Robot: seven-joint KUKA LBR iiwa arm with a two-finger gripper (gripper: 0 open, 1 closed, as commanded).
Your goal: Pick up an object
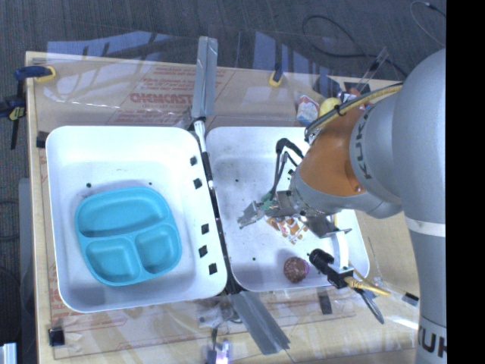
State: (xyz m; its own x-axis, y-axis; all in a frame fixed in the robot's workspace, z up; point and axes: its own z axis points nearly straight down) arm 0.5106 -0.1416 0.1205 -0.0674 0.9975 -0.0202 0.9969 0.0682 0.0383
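My pincer (256,214) hangs over the right bin (241,161); the patterned packet (292,228) lies just right of it; grip state I cannot tell

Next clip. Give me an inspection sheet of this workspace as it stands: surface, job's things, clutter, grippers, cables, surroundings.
Surface: pale bench bearing a left bin and a right bin, both white, side by side.
Job's things: small brown round object and orange-and-white patterned item in the right bin; blue divided tray in the left bin.
Clutter: small colourful items on the bench behind the right bin, too blurred to name.
Grippers: end effector low over the right bin, beside the patterned item; whether it holds anything cannot be told.
Cables: black cable looped by the wrist; dark floor cables.
Surroundings: dark carpet; blue clamp at the bench's corner.
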